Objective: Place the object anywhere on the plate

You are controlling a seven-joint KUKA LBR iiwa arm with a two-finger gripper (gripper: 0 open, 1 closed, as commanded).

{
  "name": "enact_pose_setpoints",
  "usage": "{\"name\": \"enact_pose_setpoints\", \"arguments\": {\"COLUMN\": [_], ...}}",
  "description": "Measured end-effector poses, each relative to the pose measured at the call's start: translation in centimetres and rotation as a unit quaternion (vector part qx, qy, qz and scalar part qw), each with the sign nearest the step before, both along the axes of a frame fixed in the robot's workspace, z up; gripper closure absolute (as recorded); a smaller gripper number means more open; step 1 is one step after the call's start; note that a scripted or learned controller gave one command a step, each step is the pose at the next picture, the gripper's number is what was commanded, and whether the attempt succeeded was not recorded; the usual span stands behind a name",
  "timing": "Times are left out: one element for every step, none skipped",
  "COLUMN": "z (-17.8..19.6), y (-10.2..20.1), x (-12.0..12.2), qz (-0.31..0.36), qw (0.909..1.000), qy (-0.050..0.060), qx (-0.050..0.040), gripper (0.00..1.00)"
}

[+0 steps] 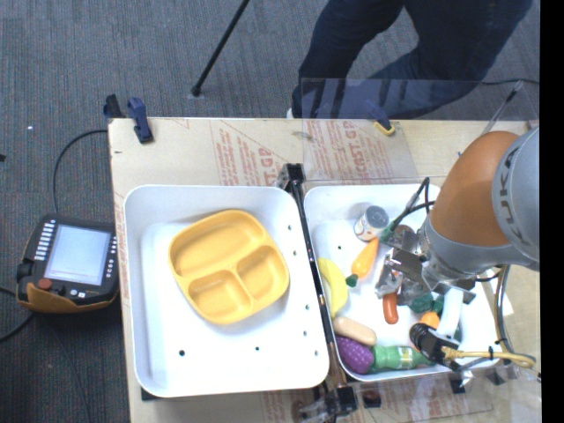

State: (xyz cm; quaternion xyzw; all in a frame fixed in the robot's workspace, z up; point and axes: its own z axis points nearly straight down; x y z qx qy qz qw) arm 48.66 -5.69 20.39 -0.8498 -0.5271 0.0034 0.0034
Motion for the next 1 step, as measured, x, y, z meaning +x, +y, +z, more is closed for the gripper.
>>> {"name": "enact_pose_setpoints", "arguments": {"z": [0.00], "y": [-0.01], "x": [0.00], "qz": [0.000], "qw": [1.0000], "qy": [0.000], "qx": [0.0001], "gripper": [0.00]}}
